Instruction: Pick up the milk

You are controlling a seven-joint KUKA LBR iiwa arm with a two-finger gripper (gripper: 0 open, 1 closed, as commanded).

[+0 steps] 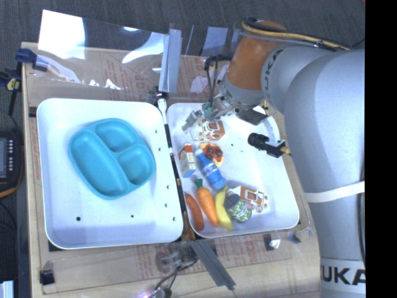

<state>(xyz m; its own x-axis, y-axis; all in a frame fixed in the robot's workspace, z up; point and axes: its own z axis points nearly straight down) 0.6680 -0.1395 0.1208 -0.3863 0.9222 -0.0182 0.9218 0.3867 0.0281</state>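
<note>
Milk carton [187,159] label unreadable; "KUKA" lettering [343,276] on arm [322,135].

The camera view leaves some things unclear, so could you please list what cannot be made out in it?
- Hand: small and blurred in the camera view, over the right bin's far end; its grip cannot be read.
- Cartons under the hand: labels too small to tell which is the milk.
- Arm: covers the bin's right rim.
- Dark item beside the banana: too small to identify.
</note>
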